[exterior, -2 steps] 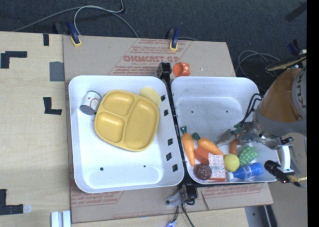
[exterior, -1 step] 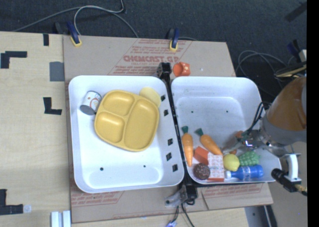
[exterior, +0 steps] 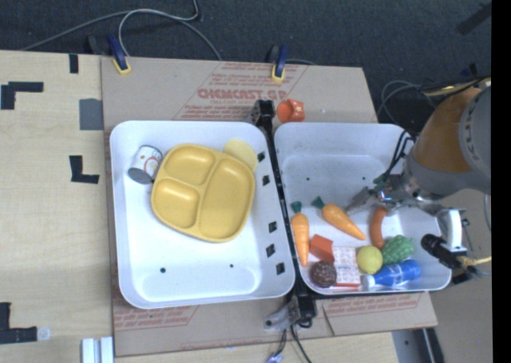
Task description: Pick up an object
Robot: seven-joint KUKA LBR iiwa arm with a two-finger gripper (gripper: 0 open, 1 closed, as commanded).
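Orange sausage (exterior: 377, 226) just below fingers (exterior: 383, 196)

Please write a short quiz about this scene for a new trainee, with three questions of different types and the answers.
1. True or false: the yellow divided plate lies in the right bin.
2. Which lies nearest the hand? A) blue bottle B) small can C) orange sausage
3. Fill in: the broccoli sits beside the yellow ____.

Key: 1 false, it lies in the left bin; 2 C; 3 lemon.
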